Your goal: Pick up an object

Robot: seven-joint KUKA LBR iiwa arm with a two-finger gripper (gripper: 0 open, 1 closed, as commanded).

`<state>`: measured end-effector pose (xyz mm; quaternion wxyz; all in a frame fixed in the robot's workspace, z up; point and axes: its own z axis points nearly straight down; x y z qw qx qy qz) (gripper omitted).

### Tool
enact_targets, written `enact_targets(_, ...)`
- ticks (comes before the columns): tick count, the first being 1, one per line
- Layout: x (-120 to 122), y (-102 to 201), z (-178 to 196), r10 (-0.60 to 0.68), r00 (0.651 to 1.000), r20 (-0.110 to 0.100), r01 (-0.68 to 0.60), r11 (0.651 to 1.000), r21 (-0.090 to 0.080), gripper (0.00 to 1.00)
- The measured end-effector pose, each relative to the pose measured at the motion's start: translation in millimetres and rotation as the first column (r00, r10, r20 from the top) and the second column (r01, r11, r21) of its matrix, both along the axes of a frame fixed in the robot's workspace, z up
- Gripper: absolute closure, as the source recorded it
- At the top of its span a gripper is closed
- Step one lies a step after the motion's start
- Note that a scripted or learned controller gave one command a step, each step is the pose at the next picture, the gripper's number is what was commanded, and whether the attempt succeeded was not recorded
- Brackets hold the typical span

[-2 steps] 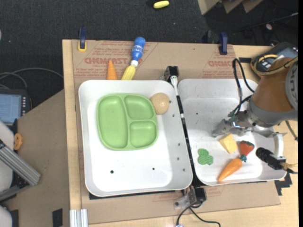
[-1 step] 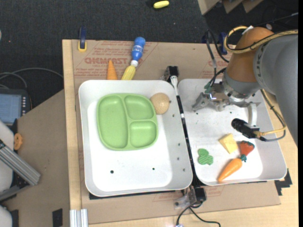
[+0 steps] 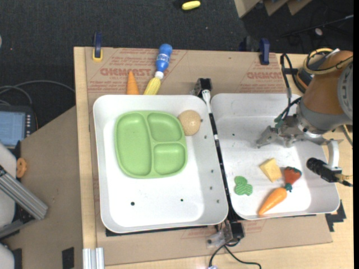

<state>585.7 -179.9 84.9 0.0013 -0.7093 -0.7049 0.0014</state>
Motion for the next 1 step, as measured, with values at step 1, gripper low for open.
enact_targets(1, -0.4, 78.6, -0.4, 0.012, 1.0, 0.001, -0.012, 1.0, 0.005, 0.0)
